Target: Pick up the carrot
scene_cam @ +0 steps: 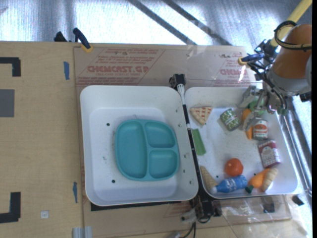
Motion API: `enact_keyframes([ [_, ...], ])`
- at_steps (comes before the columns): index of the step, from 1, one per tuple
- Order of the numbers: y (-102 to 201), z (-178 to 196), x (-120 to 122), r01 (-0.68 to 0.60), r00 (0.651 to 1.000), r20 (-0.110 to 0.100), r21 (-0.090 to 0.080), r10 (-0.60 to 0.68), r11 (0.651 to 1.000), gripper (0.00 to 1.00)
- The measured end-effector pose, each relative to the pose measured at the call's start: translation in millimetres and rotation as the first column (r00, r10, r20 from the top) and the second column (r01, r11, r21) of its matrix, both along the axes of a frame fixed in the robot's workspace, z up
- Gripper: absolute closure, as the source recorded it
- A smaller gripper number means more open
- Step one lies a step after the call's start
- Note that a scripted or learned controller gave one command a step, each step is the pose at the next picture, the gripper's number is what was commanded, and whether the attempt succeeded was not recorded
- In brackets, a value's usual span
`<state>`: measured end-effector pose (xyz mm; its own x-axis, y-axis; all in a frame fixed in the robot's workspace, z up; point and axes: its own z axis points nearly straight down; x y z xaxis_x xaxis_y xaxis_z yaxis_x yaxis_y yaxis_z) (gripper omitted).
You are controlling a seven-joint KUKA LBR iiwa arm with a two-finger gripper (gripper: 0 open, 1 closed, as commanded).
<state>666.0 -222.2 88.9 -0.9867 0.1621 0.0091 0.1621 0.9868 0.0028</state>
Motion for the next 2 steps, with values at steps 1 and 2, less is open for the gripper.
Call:
enact_keyframes([
  [1,0,14,6,0.000,1.000,0.026,-0.006,0.000,1.000,1.00],
  [2,-1,1,-41,-0.524,0.851,0.018,-0.010,0.524,0.852,1.00],
])
